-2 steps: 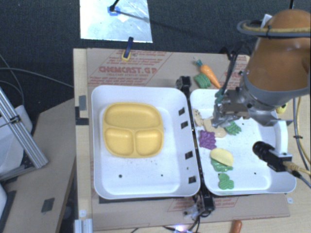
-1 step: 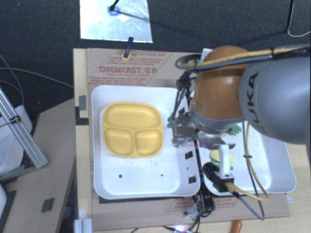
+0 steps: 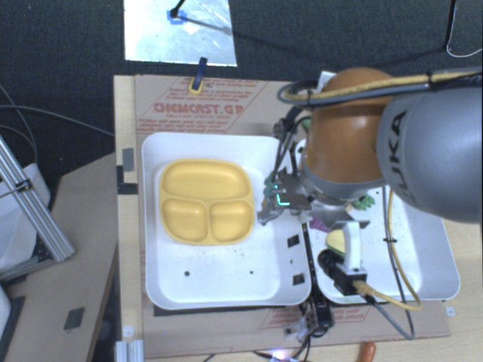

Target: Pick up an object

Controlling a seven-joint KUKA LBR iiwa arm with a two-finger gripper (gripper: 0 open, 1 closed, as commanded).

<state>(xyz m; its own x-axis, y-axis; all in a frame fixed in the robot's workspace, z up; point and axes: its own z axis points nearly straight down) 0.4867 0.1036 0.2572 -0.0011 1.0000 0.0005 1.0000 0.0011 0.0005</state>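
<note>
cam: single, fixed overhead | looks down, slanted | mid-range, frames view-left bin (image 3: 226,277), view-right bin (image 3: 432,276) | arm (image 3: 434,157) enters from right

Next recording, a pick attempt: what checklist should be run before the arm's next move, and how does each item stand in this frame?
1. Something to pick: a yellow divided plate lies flat in the left bin. Ok.
2. Plate free of the bin walls: there is a gap on every side. Ok.
3. Hand over the target: it sits by the plate's right rim, near the divide between the bins, not over the plate's middle. Not ok.
4. Hand's contents: hidden under the wrist. Cannot tell.
5. Right bin contents: a green piece peeks out beside the arm; most of the rest is covered. Cannot tell.
</note>
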